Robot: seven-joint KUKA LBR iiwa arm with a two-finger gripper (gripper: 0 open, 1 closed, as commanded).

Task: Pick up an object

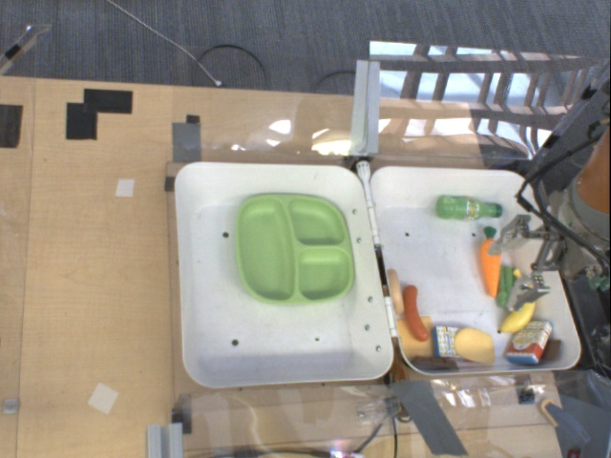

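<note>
Right bin (430, 256), on desk: jaws of gripper (531, 256) apart, poised low over the toy heap at the bin's right wall, nothing between them. Carrot (490, 267) just left of jaws; banana (516, 319) just below; green bottle (467, 207) farther up-left.

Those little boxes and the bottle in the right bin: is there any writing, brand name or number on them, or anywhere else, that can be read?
No text can be read.
Blue and white carton: printed, too blurred.
Red and white box: label too small to read.
Green bottle: label band, no legible words.
Green divided plate in the left bin: no markings visible.
Black shapes on the bench: blocks, not letters.
</note>
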